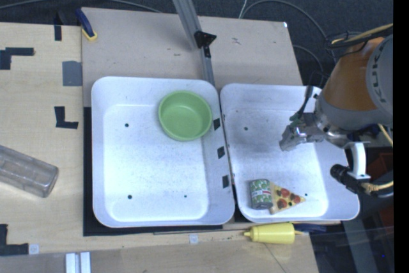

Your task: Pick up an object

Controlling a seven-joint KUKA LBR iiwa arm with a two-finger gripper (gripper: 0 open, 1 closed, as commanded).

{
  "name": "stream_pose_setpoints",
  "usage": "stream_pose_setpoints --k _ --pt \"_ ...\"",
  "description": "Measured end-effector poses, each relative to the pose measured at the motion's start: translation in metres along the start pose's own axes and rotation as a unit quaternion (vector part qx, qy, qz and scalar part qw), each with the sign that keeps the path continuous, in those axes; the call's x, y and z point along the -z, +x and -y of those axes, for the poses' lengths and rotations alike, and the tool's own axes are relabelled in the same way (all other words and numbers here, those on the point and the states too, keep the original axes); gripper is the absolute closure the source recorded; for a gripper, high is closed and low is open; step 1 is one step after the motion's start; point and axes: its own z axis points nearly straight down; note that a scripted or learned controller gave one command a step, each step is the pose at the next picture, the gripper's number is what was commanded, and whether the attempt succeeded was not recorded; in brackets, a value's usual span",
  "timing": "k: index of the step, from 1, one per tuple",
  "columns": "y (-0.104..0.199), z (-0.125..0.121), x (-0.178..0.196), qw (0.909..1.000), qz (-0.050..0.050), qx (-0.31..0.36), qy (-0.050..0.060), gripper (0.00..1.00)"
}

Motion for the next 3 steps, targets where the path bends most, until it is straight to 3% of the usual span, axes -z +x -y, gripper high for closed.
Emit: stream_pose_setpoints --k 2,3 --pt "0.001 0.003 0.105 1.0000 0.001 0.000 -0.001 1.00" --pt "0.056 -0.001 0.090 1.0000 -0.001 0.002 0.003 1.00"
